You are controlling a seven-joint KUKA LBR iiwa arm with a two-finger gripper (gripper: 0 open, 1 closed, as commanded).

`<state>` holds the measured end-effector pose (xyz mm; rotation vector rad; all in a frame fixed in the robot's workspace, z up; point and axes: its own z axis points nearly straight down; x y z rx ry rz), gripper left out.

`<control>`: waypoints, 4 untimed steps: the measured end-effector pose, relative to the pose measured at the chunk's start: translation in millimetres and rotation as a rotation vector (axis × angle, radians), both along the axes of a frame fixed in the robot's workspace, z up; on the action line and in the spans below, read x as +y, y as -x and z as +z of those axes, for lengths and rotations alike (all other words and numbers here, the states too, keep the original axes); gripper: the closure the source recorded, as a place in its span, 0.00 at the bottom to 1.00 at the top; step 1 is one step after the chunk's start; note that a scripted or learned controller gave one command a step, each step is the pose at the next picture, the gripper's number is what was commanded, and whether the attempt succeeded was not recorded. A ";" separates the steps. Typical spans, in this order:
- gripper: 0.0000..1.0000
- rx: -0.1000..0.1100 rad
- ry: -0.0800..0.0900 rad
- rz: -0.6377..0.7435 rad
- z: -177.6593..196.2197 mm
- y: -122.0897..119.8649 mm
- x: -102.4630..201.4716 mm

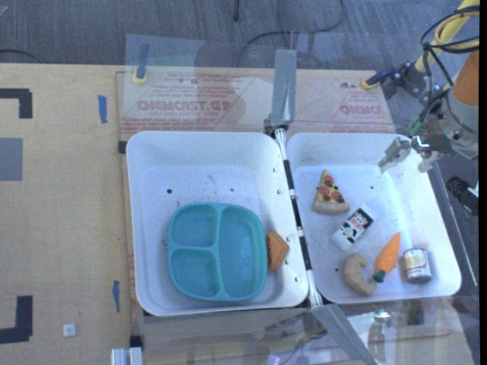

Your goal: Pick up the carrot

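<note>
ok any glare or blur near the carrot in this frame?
Camera view: the carrot is evenly lit and fairly sharp, with a soft shadow; the white bin around it is bright but not blown out; the gripper looks slightly soft; reflections streak the clear sheet behind the bins.

- The arm [460, 90] reaches in at the bench's right edge, near the far corner.
- Its gripper [407, 152] hangs low, holding nothing, fingers [392, 154] parted and pointing left.
</note>
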<state>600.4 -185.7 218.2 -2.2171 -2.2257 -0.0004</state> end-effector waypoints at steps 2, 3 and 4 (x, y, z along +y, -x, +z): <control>0.00 -0.009 0.005 0.266 -129.7 102.1 -1.3; 1.00 -0.016 0.008 0.262 -118.4 100.8 -3.6; 1.00 0.000 0.000 0.054 -19.8 115.1 84.8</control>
